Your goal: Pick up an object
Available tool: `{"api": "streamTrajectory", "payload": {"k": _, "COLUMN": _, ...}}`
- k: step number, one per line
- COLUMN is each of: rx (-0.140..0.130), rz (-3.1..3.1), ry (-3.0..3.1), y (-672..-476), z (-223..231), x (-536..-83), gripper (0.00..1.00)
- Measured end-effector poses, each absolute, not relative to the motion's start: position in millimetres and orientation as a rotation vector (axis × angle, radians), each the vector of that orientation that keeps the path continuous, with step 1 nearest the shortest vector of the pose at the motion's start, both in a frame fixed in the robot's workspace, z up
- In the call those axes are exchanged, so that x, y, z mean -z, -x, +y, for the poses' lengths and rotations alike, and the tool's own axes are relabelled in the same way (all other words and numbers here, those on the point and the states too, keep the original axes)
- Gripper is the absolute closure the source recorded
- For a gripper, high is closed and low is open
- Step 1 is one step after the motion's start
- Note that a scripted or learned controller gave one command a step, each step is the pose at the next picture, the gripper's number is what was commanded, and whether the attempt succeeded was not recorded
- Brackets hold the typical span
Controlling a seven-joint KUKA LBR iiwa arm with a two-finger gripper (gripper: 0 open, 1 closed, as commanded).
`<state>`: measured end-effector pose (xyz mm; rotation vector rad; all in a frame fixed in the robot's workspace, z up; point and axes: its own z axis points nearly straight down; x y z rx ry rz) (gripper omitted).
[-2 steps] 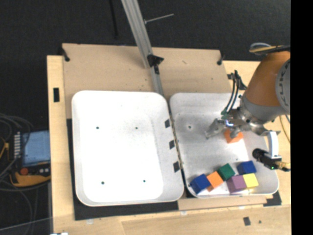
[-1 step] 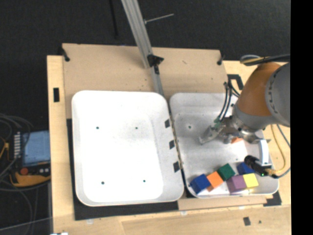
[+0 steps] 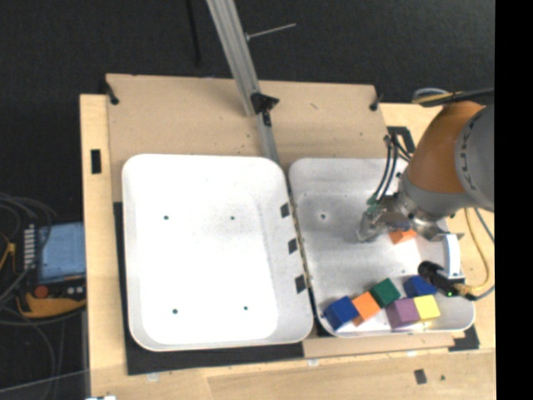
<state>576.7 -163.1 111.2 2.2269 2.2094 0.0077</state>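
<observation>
Arm (image 3: 445, 161) in from the right, tool (image 3: 372, 223) low over the right bin (image 3: 333, 192), mid-bin. Can't tell the tool's state at this angle. Small orange block (image 3: 403, 237) just beside the tool on its right, partly hidden under the wrist; not visibly gripped. Remaining blocks clustered along the bin's near edge: blue cube (image 3: 341, 311), orange cube (image 3: 366, 305), green cube (image 3: 385, 292), purple cube (image 3: 404, 312), yellow cube (image 3: 427, 307), another blue block (image 3: 418, 287) behind them. Left bin (image 3: 204, 248) alongside on the counter (image 3: 250, 98).
</observation>
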Motion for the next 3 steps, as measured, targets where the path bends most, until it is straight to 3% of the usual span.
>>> {"api": "streamTrajectory", "payload": {"k": 2, "rx": -0.004, "rz": 2.222, "ry": -2.215, "y": -582.0, "z": -169, "x": -207, "gripper": 1.00}}
{"api": "streamTrajectory", "payload": {"k": 3, "rx": -0.004, "rz": 2.230, "ry": -2.214, "y": -562.1, "z": -117, "x": -221, "gripper": 1.00}}
